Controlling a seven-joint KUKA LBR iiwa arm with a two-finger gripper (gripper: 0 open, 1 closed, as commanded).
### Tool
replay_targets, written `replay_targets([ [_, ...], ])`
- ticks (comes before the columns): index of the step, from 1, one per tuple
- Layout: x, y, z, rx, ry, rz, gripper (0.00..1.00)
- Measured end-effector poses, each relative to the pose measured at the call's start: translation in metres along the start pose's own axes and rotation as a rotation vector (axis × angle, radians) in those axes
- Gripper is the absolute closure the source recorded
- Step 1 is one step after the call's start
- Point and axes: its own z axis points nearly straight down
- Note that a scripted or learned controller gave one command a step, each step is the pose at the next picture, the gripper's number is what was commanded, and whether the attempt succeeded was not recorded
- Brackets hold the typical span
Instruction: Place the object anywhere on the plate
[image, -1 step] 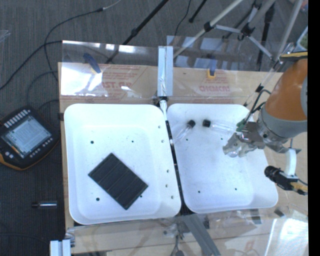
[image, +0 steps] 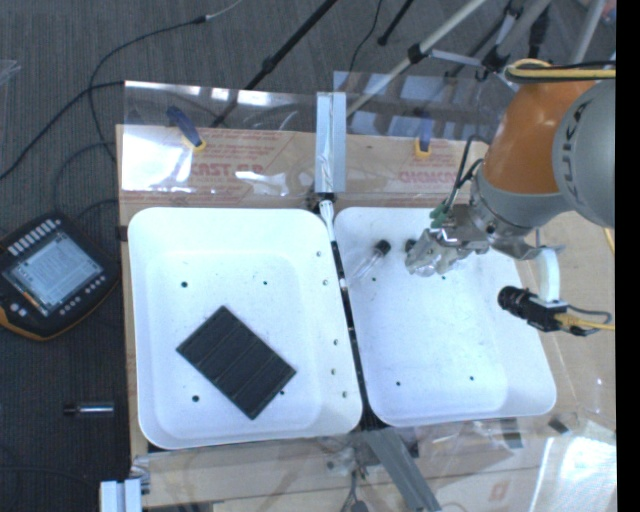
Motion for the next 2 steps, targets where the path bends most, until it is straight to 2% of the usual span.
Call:
replay_targets([
  [1, 0.046, 0.057, 0.026, 0.0, -0.001, -0.166, 1.0],
  [2, 0.103, 0.098, 0.034, -0.014, -0.005, -0.4, 1.0],
])
